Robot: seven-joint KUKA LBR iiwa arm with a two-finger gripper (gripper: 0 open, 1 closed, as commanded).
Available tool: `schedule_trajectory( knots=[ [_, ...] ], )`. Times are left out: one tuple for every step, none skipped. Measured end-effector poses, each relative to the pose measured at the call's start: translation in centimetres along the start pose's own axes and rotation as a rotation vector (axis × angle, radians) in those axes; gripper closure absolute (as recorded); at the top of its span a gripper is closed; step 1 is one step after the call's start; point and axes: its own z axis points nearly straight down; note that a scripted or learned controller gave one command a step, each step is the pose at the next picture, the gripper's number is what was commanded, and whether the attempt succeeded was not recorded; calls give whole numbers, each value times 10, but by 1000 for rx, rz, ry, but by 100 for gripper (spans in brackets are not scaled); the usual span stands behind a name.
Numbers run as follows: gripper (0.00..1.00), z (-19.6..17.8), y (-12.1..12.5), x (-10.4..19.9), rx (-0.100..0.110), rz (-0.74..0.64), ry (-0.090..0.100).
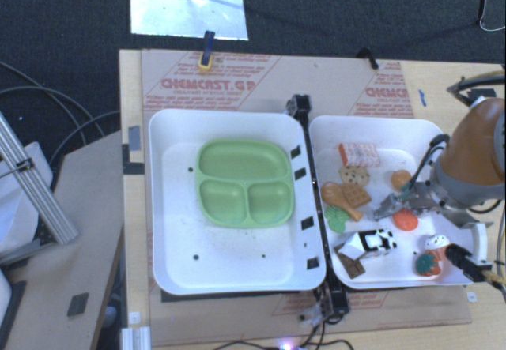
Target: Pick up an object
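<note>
My gripper (393,205) hangs low over the middle of the right bin (379,126), reaching in from the right under the arm's orange band (474,139). It sits just above and left of a red-orange round toy (405,220). Around it lie a small orange piece (401,179), a tan drumstick-like toy (346,197), a cookie (354,176), a red-and-white box (360,154) and a black-and-white cow figure (374,242). I see nothing held between the gripper's tips.
The left bin (170,182) holds a green compartment tray (243,182). In the right bin's front corner lie a teal-and-orange toy (427,263), a white piece (436,243), a brown piece (351,265) and a green leaf shape (337,219). A black divider (310,182) separates the bins.
</note>
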Motion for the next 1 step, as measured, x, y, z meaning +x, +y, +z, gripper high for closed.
schedule_trajectory(
  knots=[
    [100,-17,4,1,-12,-3,-4]
  ],
)
